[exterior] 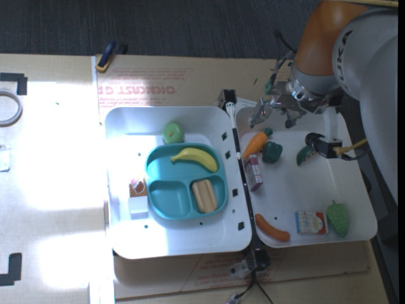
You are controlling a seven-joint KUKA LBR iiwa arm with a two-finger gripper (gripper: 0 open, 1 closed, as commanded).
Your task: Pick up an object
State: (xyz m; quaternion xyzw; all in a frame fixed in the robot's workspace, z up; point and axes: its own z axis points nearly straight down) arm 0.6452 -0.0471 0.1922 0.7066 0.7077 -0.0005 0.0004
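Observation:
My gripper (pixel 275 115) hangs over the far end of the right bin (pixel 354 189), its two fingers spread apart with nothing between them. Just below and to its left lies an orange carrot (pixel 255 143), with a dark green pepper (pixel 272 152) beside it. A purple packet (pixel 254 173) lies along the bin's left wall. Another dark green piece (pixel 307 153) rests to the right of the pepper. Near the front edge sit a red sausage (pixel 272 228), a small carton (pixel 310 222) and a light green fruit (pixel 338 218).
The left bin (pixel 120 233) holds a teal divided plate (pixel 166 201) with a banana (pixel 196 158) and a bun (pixel 204 195). A green apple (pixel 173 132) and a small white block (pixel 137 197) lie beside the plate. The arm's grey body (pixel 373 75) looms over the right bin's far right corner.

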